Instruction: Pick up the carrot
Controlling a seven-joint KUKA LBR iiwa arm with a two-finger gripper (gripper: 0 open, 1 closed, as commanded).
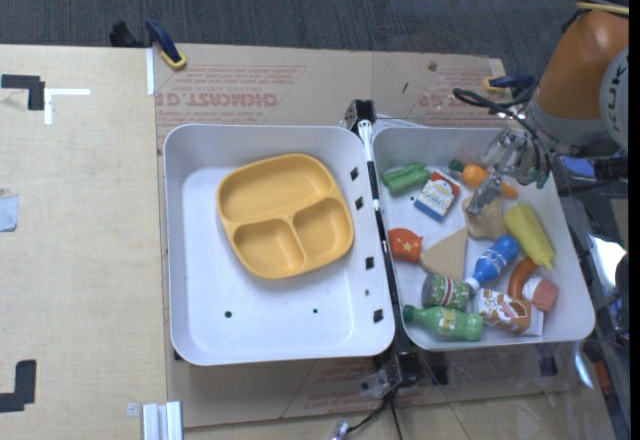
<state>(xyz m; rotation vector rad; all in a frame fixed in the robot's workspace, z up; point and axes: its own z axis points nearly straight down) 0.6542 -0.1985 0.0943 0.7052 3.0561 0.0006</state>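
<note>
The carrot (474, 174) is orange with a small green top and lies in the far part of the right bin (570, 328). Its far end is covered by my gripper (491, 188), which hangs directly over it, low in the bin. Above the gripper, the grey wrist and the orange band (585, 63) reach in from the right. I cannot make out whether the carrot is gripped.
Around the carrot lie a green vegetable (405, 177), a small carton (437, 196), a tan piece (487, 221) and a yellow corn cob (530, 234). Nearer are a blue bottle (497, 260), a cheese wedge (447, 253) and a green bottle (445, 323). The left bin (200, 318) holds a yellow divided plate (285, 213).
</note>
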